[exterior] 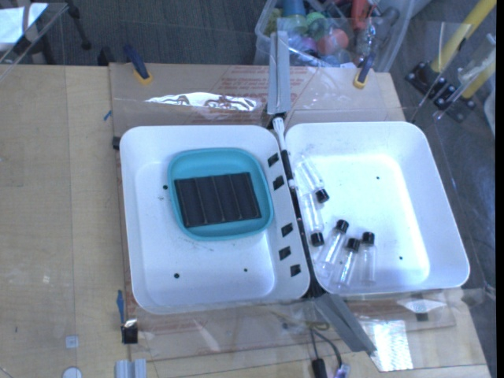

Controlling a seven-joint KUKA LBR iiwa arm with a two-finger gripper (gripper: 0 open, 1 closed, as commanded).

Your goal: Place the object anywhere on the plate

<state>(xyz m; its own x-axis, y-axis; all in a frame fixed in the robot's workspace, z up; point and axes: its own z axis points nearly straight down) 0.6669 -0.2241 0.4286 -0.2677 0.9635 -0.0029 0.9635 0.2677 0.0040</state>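
You cannot tell the gripper's state here. The clear vials (340,246) lie clustered and touching, so you risk a slipped or double pick before reaching the teal plate (179,168).

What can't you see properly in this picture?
- The vials in the right bin: clear, overlapping and small in the camera view, so an exact count is unsure.
- The dark slab on the teal plate: too blurry to tell what it is.
- The tub of toys behind the bins: cut off by the top edge, contents jumbled.
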